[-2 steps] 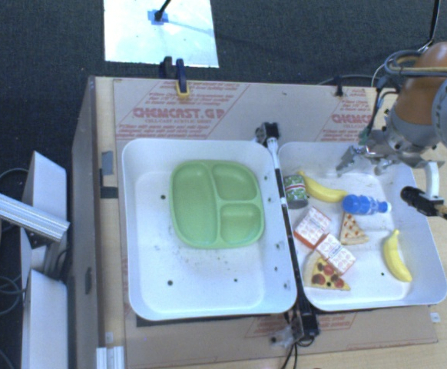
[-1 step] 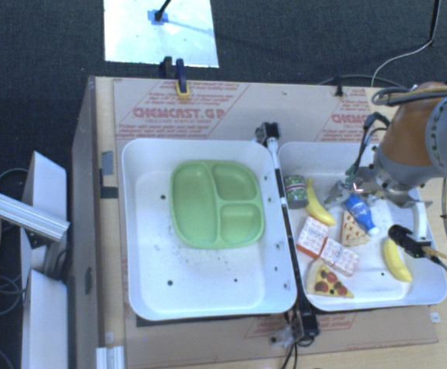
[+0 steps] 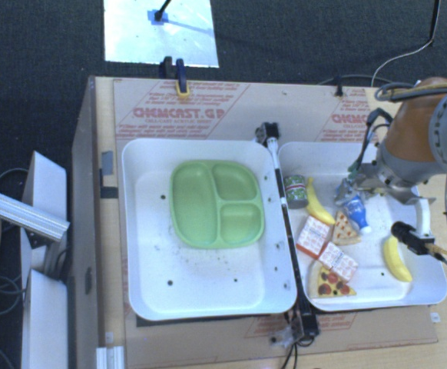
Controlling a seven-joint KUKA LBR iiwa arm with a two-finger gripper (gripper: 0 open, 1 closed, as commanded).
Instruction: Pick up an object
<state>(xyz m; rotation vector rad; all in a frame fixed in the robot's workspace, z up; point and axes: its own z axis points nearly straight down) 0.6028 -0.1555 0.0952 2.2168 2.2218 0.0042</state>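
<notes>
Gripper hangs low in the right bin, over a blue tube among bananas and pizza slices; whether its jaws grip anything, I cannot tell. Left bin holds a green tray, with bare floor along its near edge.

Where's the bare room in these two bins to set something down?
Left bin: open floor around the green divided plate, widest between the plate and the near rim. Right bin: crowded with two bananas, pizza slices, a small can and the claw; a small bare patch lies between the pizza and the near banana.
</notes>
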